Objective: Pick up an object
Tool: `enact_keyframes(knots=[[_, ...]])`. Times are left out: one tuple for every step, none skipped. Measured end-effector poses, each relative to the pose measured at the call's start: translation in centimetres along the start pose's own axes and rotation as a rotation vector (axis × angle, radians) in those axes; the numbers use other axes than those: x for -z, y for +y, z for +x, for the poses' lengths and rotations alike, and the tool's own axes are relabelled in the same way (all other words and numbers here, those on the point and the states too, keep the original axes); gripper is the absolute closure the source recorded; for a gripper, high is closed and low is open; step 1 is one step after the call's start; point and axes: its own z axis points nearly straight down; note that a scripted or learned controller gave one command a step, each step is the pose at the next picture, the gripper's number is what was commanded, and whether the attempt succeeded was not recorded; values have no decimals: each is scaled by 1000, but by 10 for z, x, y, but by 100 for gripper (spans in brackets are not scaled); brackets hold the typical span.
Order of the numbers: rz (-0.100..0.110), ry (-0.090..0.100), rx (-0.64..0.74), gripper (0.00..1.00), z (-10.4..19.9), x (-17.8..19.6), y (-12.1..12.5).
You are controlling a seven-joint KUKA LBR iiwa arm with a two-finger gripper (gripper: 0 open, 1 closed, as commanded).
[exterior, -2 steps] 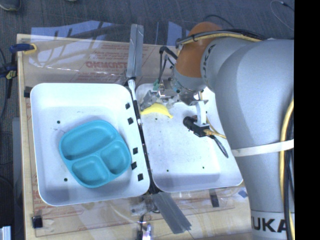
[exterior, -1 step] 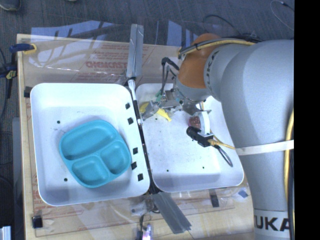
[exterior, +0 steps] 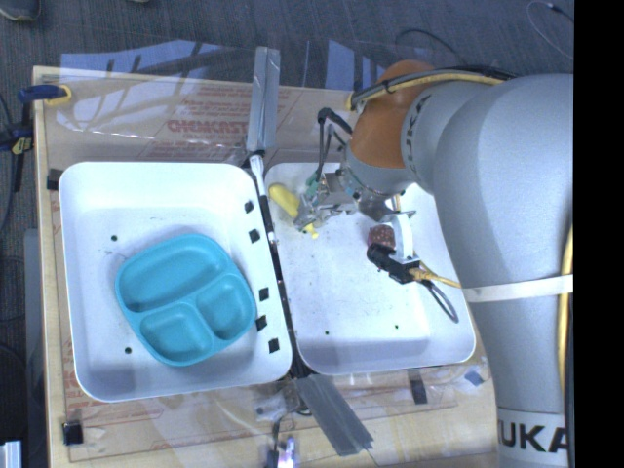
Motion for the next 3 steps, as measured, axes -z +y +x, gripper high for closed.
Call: enact_keyframes(knots=[[-3,-4,125,100,12,-7,23],[-4,0,136,100,85,91,25],[-4,-1,123,100,9,93,22]])
